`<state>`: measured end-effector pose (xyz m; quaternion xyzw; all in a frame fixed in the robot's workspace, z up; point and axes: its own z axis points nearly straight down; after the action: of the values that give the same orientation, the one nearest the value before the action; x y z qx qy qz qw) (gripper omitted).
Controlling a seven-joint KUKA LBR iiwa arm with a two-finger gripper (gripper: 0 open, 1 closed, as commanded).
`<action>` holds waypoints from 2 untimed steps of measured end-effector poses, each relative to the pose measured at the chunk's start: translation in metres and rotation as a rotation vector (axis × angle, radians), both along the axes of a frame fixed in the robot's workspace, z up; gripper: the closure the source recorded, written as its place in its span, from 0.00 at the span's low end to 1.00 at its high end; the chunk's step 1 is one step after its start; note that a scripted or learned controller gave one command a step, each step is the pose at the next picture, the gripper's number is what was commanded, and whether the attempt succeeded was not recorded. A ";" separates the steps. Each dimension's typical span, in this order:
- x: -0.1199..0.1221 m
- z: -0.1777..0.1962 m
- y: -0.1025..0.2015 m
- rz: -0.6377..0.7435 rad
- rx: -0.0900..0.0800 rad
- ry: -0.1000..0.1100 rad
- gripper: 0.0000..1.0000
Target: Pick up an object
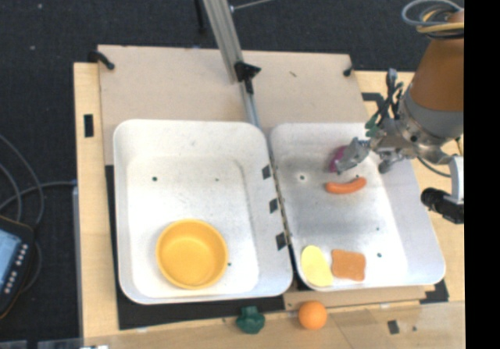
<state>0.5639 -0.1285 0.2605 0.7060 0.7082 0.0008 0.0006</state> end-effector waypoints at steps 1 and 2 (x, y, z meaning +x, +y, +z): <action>0.000 0.000 0.000 -0.001 0.000 0.000 0.00; 0.003 -0.044 0.004 -0.005 -0.002 0.005 0.00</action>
<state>0.5669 -0.1247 0.2165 0.7078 0.7064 -0.0016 -0.0005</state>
